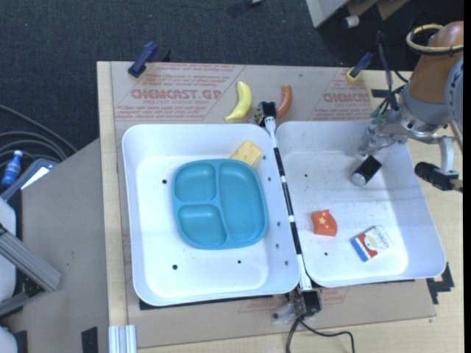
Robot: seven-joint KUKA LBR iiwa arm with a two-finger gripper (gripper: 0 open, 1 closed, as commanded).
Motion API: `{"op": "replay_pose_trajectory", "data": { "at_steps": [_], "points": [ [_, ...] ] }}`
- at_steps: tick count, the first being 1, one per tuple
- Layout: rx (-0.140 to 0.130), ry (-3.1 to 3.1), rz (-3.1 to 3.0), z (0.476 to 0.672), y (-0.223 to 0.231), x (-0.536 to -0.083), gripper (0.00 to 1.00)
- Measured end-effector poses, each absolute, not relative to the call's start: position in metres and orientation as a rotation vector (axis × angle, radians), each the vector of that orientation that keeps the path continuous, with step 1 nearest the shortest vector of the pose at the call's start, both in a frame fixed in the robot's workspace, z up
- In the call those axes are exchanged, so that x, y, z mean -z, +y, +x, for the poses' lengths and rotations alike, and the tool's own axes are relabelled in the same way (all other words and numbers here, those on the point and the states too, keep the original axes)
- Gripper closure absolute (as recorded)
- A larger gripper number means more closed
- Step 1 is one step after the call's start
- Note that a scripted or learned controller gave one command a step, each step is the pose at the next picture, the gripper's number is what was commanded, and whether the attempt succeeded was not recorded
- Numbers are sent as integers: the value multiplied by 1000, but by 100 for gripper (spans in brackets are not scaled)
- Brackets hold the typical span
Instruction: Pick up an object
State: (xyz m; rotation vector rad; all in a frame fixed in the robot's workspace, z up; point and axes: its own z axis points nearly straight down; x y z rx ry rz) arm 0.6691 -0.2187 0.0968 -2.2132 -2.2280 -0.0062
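Black cylinder (366, 170): lies tilted in right bin (412, 197), upper part, just below end effector (374, 145).
End effector: finger state cannot be told.
Orange block (324, 223), small box (369, 243): right bin, lower part.
Blue tray (219, 203): left bin (147, 197).

- The bench (184, 94) has a brown board top with red lettering.
- Two white bins lie on it side by side: the left bin (147, 263) and the right bin (412, 219).
- A yellow banana (240, 101) and an orange sausage-shaped toy (284, 101) lie on the board behind the bins.
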Motion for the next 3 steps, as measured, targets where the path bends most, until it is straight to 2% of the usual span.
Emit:
{"op": "replay_pose_trajectory", "data": {
  "at_steps": [1,2,3],
  "points": [
    [11,-2224,-2206,669,-215,-96,0],
    [14,-2217,-2203,669,-215,-88,0],
    [6,-2228,-2213,669,-219,-97,100]
  ]
}}
